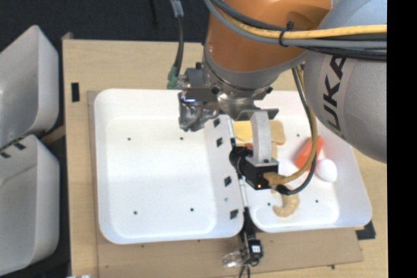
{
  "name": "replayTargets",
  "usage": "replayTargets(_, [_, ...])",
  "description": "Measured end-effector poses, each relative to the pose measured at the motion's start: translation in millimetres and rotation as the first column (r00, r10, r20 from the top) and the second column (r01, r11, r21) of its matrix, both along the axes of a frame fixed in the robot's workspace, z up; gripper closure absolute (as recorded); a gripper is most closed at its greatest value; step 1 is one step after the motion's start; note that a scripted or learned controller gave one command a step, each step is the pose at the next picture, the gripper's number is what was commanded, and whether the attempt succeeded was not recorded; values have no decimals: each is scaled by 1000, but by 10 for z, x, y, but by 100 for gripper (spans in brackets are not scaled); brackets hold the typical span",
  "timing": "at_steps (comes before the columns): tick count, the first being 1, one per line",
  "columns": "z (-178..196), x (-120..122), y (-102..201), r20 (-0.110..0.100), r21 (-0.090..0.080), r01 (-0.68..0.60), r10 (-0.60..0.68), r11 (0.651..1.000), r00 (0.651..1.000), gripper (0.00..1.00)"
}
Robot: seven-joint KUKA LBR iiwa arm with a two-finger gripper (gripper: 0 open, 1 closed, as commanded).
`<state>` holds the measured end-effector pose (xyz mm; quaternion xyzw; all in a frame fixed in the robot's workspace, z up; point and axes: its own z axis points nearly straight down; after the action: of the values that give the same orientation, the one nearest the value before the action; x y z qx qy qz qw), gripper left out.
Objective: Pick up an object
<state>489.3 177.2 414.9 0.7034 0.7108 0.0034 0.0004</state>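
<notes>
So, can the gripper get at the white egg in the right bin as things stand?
Probably yes. The white egg lies uncovered near the outer wall of the right bin. The orange carrot lies right beside it and may crowd a grasp. The gripper hangs over the left bin.

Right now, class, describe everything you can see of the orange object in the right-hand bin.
The orange object is smooth, elongated and carrot-like, seemingly plastic. It lies slantwise on the floor of the right bin, toward its right side, its upper end partly hidden by the arm. Its lower end sits close beside a white egg-shaped object; whether they touch is unclear.
</notes>
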Motion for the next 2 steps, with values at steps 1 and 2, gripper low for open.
replayTargets(1, [-1025, -3, -749, -15, -9, 17, -17, 1000, 1000, 100])
replayTargets(2, [-1127, 9, -999, -6, -6, 13, -13, 1000, 1000, 100])
